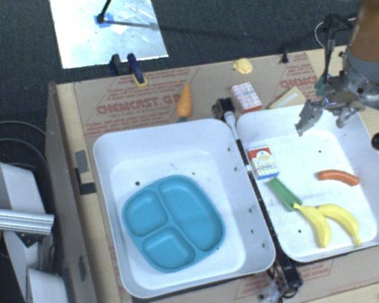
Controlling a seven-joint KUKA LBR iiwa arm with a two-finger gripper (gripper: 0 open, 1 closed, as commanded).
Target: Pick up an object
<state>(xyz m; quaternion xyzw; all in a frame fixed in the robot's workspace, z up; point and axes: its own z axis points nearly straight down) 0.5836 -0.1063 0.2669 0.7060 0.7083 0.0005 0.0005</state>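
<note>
The right bin (365,160) holds a small red, white and blue carton (262,162) near its left wall, a green stick-like piece (283,194) below it, two yellow bananas (331,221) at the front, and an orange-red sausage (337,177) toward the right. My gripper (325,115) hangs above the back right part of this bin, with its two fingers spread apart and nothing between them. It is well clear of the sausage, which lies in front of it.
The left bin (125,158) contains a blue divided plate (173,222). Behind the bins on the cardboard lie a carrot (184,102), a small pink box (246,96), a pale flat piece (286,99) and a yellow lump (243,66).
</note>
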